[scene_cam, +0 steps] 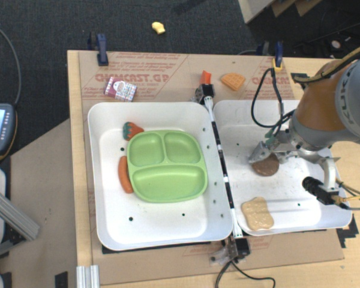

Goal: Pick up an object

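Pincer (265,155) down in right bin (240,116), touching brown round patty (266,167); finger state: cannot tell. Beige bread slice (257,213) nearby.

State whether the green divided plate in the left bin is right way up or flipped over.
Right way up: the green divided plate shows its three hollow compartments facing the camera, lying flat in the left bin.

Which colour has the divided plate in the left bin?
Light green; the divided plate shows best in the camera view.
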{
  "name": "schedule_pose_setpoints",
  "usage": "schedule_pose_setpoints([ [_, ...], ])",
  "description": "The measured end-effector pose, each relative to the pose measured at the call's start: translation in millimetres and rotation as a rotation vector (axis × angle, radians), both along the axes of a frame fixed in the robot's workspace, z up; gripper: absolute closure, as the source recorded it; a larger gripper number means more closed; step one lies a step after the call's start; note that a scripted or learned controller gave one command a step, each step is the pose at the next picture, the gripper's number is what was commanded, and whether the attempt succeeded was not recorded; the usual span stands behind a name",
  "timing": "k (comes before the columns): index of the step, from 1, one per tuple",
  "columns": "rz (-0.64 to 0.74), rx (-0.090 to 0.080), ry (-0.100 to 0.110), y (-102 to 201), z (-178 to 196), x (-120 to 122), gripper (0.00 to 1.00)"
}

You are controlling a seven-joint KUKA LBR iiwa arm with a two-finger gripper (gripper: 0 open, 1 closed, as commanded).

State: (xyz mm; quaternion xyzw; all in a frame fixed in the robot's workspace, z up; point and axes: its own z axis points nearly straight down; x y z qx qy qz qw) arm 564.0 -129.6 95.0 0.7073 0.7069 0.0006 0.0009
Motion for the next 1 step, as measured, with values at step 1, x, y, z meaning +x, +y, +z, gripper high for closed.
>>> schedule_pose_setpoints([
  [1,0.010,0.002,-0.010,79.8,96.1,18.1,1.00],
])
